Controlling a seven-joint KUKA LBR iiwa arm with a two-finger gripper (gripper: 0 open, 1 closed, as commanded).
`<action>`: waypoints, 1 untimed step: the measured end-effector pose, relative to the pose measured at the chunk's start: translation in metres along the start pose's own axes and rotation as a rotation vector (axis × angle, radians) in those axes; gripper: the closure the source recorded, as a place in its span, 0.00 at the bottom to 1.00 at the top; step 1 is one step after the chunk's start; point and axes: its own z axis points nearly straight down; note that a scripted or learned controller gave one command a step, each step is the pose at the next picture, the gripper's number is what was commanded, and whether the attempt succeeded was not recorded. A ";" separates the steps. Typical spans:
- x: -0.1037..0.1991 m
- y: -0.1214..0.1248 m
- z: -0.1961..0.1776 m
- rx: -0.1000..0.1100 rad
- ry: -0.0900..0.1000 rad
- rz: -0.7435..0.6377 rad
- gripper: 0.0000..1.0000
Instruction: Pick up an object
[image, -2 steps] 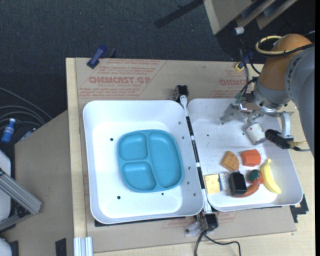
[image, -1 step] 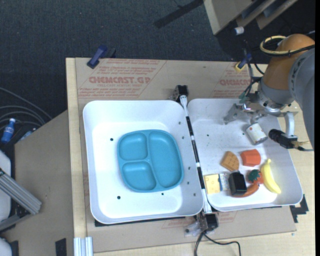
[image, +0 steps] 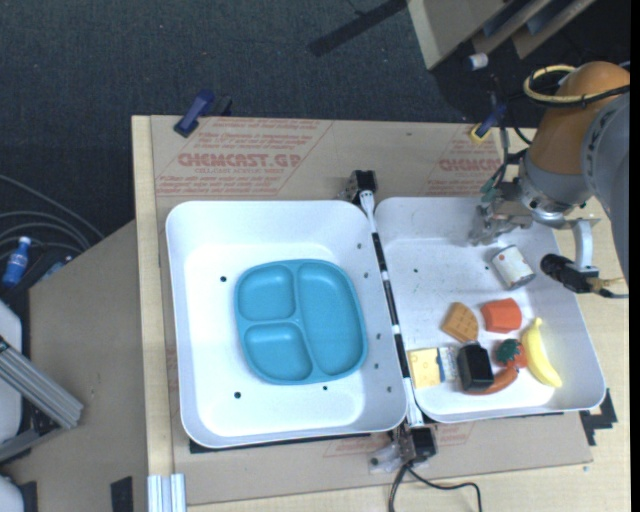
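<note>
So on the left there's a white bin (image: 190, 300) with a blue divided plate (image: 300, 320) sitting about in the middle of it, three compartments, tilted a bit. Next to it, touching along the middle seam, is the right bin (image: 420, 225) and that's where all the small stuff is – mostly bunched in the near half. Going across: a yellow block (image: 425, 367) by the seam, a tan cracker-looking piece (image: 461, 322) just above it, a black block (image: 474, 366) beside the yellow one, a thin red piece (image: 497, 381) with a green bit (image: 509, 351) curling under the black block, an orange-red block (image: 502, 315) above that, and a banana (image: 541, 354) near the right wall. A small white cylinder (image: 511, 265) lies on its own further back. The gripper (image: 493, 225) hangs over the back part of that bin, just behind the white cylinder and not touching it – nothing's visibly held, and whether it's open or closed I can't tell from this angle
</note>
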 end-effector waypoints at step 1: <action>0.000 0.000 0.000 0.001 0.000 0.000 0.00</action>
